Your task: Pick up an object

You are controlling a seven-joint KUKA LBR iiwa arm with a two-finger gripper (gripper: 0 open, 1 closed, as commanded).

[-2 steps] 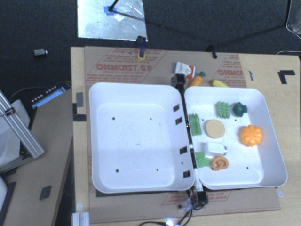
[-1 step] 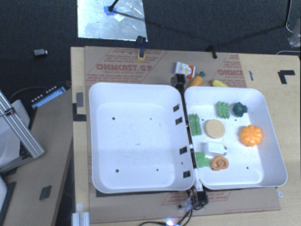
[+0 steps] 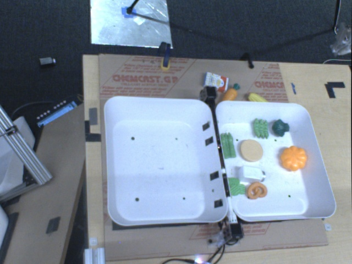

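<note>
Bins sit side by side on a cardboard sheet [image 3: 143,78]: the left bin [image 3: 159,164] and the right bin [image 3: 313,202], their inner walls touching.

All the candidate objects for picking lie in the right bin. A pumpkin [image 3: 293,158] rests near its right wall. A tan disc [image 3: 251,150] lies near the middle, well apart from the pumpkin. Above the disc, a ridged green piece [image 3: 260,128] sits just beside a dark green piece [image 3: 280,127]. A green strip [image 3: 227,146] lies along the left wall, just beside the disc. Lower down, a white block [image 3: 253,173] sits above a pretzel [image 3: 256,191], the two touching or nearly so. A green leafy piece [image 3: 237,187] lies just left of the pretzel.

Behind the bins, on the cardboard, lie a carrot [image 3: 230,94], a yellow piece [image 3: 256,98] and a white and red packet [image 3: 214,81]. A foil sheet [image 3: 131,15] lies on the dark floor beyond the bench.
</note>
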